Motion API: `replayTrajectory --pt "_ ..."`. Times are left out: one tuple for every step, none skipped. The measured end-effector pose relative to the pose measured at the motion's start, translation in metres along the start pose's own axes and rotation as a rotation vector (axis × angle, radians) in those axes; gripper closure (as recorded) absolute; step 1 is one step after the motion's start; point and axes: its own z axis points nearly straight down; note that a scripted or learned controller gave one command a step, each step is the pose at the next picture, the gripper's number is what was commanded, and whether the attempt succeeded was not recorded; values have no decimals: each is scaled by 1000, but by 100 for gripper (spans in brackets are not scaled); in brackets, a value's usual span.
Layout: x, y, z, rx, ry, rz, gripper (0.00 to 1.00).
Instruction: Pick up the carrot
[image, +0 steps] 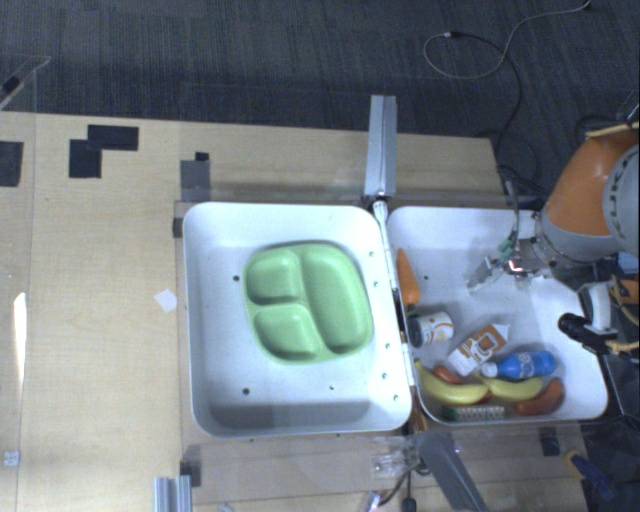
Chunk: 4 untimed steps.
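White right bin — carrot beside cup, bananas.

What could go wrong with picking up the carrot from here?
The carrot lies tight against the right bin's left wall, so one side may leave no room for a clean grasp. The gripper sits across the bin from it. A small can lies just below the carrot and could get knocked.

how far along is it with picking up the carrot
Nothing looks done yet: the carrot lies against the left wall of the right bin. The gripper hovers in that bin, right of the carrot and apart from it. Reaching, gripping and lifting remain.
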Motion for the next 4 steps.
replayTrajectory --pt "1 3 -13 -7 1 -2 100" --pt "-26 59 2 3 0 171 100" --pt "-25 62 -12 -4 -3 162 100" --pt "-24 62 1 3 0 292 100"
